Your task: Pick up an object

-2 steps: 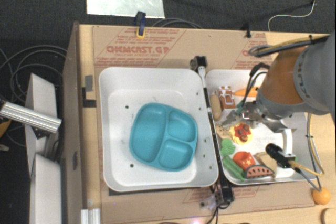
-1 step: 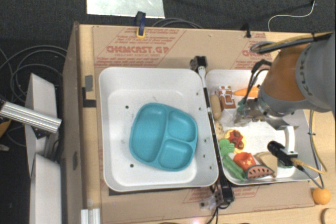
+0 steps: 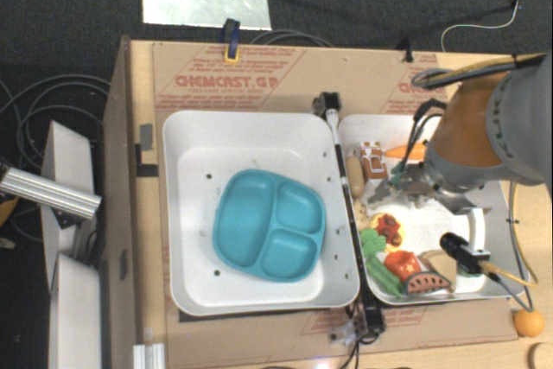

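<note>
My gripper [image 3: 396, 187] hangs low over the middle of the right bin [image 3: 495, 201], on the grey arm with its orange band [image 3: 467, 127]. Toy foods lie around it. An orange carrot-like piece [image 3: 406, 151] and a brown-and-white piece [image 3: 373, 161] are at the back. A tan stick [image 3: 354, 174] lies along the bin's left wall. A red piece [image 3: 390, 226] is just in front of the gripper, beside a green piece [image 3: 373, 245]. A red-orange piece [image 3: 401, 264] and a brown ridged piece [image 3: 428, 282] lie at the front. I see nothing between the fingers.
The left bin [image 3: 194, 151] holds a blue divided plate [image 3: 269, 224]. A black divider with a clip [image 3: 328, 106] runs between the bins. An orange ball [image 3: 529, 322] lies on the bench outside the right bin's front right corner.
</note>
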You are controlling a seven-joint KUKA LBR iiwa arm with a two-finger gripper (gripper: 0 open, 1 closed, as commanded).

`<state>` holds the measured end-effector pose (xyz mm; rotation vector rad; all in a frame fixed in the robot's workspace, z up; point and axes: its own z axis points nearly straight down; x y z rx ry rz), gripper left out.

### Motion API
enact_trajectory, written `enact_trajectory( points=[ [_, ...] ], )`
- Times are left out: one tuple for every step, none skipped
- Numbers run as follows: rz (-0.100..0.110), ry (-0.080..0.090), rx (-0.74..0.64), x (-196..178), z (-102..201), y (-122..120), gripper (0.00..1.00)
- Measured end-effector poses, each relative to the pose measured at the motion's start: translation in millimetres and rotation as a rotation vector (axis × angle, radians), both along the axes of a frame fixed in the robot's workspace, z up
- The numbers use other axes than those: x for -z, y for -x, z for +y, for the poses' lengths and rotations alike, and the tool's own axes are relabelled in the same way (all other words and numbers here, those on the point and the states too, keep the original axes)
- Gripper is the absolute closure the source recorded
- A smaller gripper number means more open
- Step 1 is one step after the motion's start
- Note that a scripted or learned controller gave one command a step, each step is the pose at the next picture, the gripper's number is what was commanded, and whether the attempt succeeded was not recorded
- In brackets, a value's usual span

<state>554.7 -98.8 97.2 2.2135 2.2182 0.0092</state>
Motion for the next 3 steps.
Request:
enact_trajectory(
  points=[
    [0.041,-0.008,0.001,11,-14,-113,0.0],
    [0.01,0.001,-0.003,0,-15,-115,1.0],
    [0.006,-0.004,-0.008,-91,71,-64,1.0]
  ],
)
